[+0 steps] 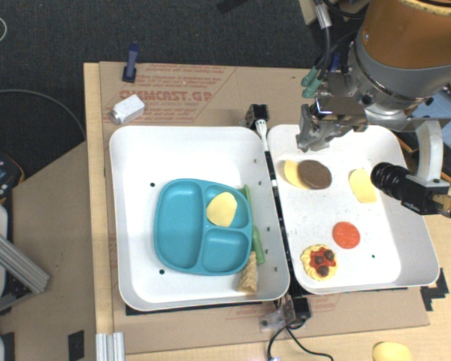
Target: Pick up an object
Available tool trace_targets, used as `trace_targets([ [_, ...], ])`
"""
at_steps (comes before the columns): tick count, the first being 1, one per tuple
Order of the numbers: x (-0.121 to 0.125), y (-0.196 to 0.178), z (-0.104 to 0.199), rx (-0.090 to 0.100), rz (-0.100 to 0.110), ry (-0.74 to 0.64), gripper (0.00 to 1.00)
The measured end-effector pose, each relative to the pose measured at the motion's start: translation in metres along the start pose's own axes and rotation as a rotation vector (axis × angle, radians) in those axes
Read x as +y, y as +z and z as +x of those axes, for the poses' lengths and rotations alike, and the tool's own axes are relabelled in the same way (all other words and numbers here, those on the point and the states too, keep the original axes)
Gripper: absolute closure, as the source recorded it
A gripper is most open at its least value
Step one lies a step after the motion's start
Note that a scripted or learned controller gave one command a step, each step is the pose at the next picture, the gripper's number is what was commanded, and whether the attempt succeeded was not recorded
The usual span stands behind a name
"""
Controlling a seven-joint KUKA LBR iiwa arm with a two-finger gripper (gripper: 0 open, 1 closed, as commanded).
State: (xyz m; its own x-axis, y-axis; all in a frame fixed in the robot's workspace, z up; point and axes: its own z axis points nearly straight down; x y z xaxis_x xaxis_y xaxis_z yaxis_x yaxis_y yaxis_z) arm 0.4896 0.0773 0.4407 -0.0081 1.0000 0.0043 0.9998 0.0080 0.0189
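Camera view put my jaws (313, 143) above the brown patty (314, 174); their state I couldn't tell. I judged the approach underway. Next: descend squarely.

Two white bins sit on a tan cardboard sheet (173, 89) printed with faded red lettering. The left bin (135, 171) holds a teal divided tray (182, 235) with a pale yellow piece (222, 209) in one compartment, a green strip (255, 239) and a beige piece (249, 277) along its right side. The right bin (391, 269) holds a brown disc (314, 174) over a yellow one (291, 173), a yellow piece (362, 186), a red-orange disc (346, 235) and a yellow round (320, 260) spotted red and dark. The arm (413, 28) is grey with an orange band.
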Motion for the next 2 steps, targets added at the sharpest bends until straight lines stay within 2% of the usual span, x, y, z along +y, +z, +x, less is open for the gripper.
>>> trace_targets([
  [1,-0.015,0.133,-0.063,-0.005,0.027,0.013,1.0],
  [2,-0.011,0.059,0.024,-0.003,0.012,0.002,1.0],
])
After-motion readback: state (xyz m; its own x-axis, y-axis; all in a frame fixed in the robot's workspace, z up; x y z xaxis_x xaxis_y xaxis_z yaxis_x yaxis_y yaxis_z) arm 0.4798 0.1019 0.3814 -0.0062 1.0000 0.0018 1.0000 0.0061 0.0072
